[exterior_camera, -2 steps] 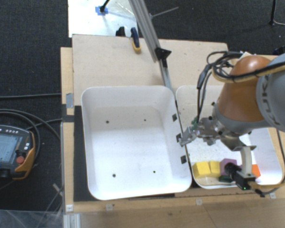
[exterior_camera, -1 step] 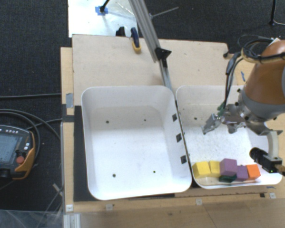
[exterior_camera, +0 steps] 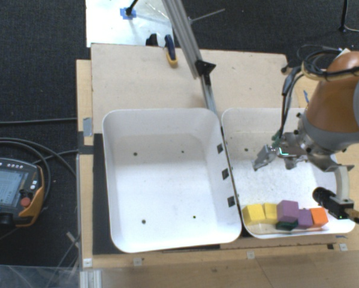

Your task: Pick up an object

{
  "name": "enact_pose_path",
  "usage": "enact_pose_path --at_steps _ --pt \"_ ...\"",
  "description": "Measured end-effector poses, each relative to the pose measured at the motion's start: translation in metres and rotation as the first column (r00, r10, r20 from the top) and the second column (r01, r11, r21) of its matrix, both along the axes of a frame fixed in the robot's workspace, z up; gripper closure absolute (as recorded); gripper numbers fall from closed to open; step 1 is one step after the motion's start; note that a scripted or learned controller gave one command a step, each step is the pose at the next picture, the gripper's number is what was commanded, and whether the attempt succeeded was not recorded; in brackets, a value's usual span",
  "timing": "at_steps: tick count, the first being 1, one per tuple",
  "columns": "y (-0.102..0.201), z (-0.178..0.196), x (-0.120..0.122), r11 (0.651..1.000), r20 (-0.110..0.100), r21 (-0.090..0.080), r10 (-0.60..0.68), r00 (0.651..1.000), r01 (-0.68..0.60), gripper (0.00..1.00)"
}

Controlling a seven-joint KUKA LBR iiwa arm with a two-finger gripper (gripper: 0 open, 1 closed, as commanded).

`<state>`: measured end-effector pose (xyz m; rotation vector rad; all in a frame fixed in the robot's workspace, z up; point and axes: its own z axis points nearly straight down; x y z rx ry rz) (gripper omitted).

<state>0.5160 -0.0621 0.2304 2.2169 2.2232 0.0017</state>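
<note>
you are looking at claw (exterior_camera: 276,156) hanging over right bin (exterior_camera: 251,125), fingers spreading apart, pinching nothing. blocks are sitting bunched along near wall: yellow blocks (exterior_camera: 260,212), purple block (exterior_camera: 288,209), orange block (exterior_camera: 319,216). claw is waiting well apart from them, likely needing to go down there.

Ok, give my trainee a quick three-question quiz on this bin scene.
1. True or false: the blocks lie in the left bin.
2. Which block is nearest the bins' divider? A) orange B) yellow C) purple
3. Fill in: the gripper hovers over the ___ bin.

Key: 1 false; 2 B; 3 right.
</note>
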Motion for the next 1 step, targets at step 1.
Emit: enact_pose_path --at_steps 1 --pt "-0.0754 -0.0003 -0.0018 1.000 0.001 -0.004 -0.009 1.000 0.009 0.00"
